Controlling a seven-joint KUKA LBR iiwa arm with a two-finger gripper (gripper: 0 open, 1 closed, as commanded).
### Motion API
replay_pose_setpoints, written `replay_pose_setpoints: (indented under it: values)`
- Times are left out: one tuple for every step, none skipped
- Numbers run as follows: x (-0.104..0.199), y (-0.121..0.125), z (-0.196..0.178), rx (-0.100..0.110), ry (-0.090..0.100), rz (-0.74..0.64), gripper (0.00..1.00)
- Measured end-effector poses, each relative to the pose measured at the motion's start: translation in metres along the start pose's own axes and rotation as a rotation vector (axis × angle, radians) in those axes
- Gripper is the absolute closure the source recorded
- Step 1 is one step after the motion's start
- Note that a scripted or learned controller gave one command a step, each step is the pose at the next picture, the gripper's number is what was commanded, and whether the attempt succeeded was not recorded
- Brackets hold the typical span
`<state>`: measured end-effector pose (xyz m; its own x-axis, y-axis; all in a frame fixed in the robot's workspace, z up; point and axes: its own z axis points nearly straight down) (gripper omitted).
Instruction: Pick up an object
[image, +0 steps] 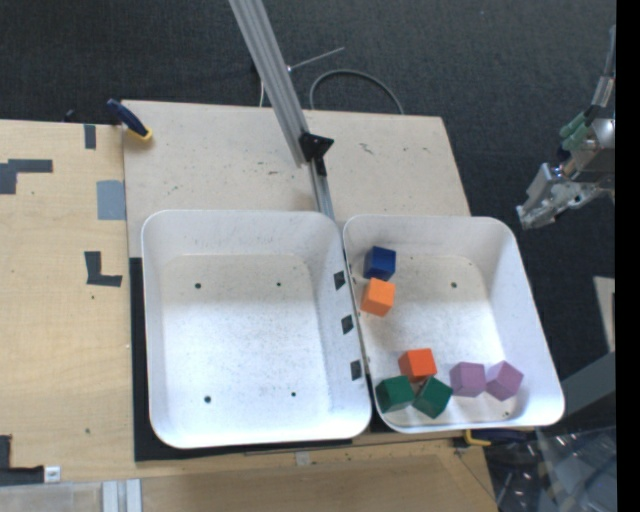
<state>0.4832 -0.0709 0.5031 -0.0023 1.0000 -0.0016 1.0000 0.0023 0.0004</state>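
**Tool parked off the bin, cubes waiting below and to its left**

The tool hung outside the right bin, just past that bin's far right corner and over the dark floor, not over the desk. Whether it was released or clenched could not be told at this size and angle, and nothing was seen in its grip.

Everything worth picking lay in the right bin. Closest to the tool, inward from it toward the bin's middle wall, sat a blue cube with an orange cube touching it on the near side. Farther from the tool, along the bin's near edge, a second orange cube rested against two green cubes, and two purple cubes sat side by side, close to the near right corner. The left bin lay beyond all of these.

Judged from this layout, the step in hand was the approach, and choosing the target mattered most. The blue cube looked the best choice: free on three sides and clear of the walls. The tool would need to travel over the rim before descending, come straight down, and align its closing direction so that the orange neighbour was not caught. The green and purple cubes looked riskier, being crowded and near the sloped wall.
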Motion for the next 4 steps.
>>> replay_pose_setpoints:
  values:
    - [0.003, -0.001, 0.009, 0.001, 0.001, 0.001, 1.0]
    - [0.008, -0.001, 0.007, 0.0, 0.001, 0.002, 1.0]
    - [0.012, -0.001, -0.005, 0.0, 0.001, 0.002, 1.0]
    - [0.011, -0.001, -0.013, 0.0, 0.001, 0.002, 1.0]
